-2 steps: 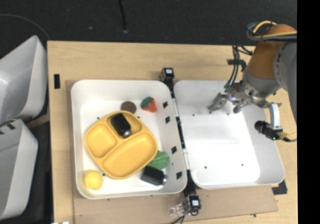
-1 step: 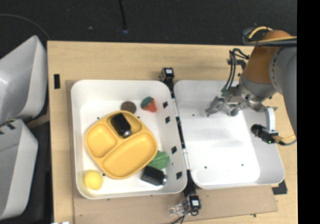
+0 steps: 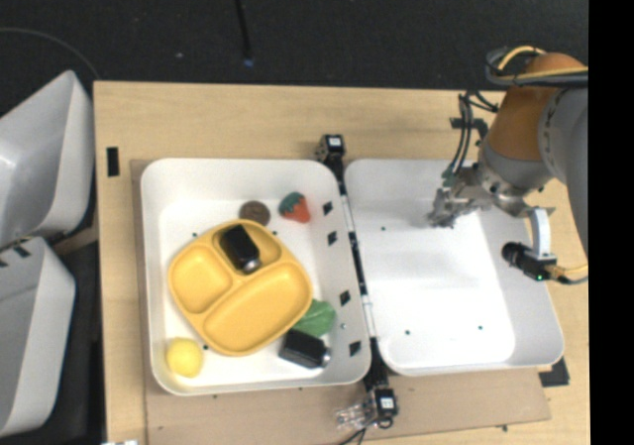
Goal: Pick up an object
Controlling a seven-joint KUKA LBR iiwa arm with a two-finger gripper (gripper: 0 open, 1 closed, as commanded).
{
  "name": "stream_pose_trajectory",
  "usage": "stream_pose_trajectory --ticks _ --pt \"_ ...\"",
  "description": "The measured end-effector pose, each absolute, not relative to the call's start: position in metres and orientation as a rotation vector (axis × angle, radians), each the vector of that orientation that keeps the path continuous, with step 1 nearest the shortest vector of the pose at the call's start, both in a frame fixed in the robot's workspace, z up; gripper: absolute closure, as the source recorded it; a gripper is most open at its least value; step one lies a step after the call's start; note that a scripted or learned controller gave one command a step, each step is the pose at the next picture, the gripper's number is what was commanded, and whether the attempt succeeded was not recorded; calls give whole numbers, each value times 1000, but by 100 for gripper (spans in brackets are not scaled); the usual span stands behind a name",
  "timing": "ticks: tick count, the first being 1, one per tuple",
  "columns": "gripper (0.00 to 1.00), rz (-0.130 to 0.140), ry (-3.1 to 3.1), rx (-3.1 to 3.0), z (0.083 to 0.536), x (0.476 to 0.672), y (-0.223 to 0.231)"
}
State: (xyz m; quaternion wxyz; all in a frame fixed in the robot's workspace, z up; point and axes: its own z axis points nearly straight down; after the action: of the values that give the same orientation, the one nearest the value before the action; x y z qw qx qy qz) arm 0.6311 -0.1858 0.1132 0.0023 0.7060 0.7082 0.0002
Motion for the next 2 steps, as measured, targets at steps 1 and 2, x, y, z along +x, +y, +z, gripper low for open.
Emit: stream_pose_trajectory --ticks 1,2 --pt "100 3 2215 2220 163 624 -191" --pt "100 5 2220 2213 226 626 -186"
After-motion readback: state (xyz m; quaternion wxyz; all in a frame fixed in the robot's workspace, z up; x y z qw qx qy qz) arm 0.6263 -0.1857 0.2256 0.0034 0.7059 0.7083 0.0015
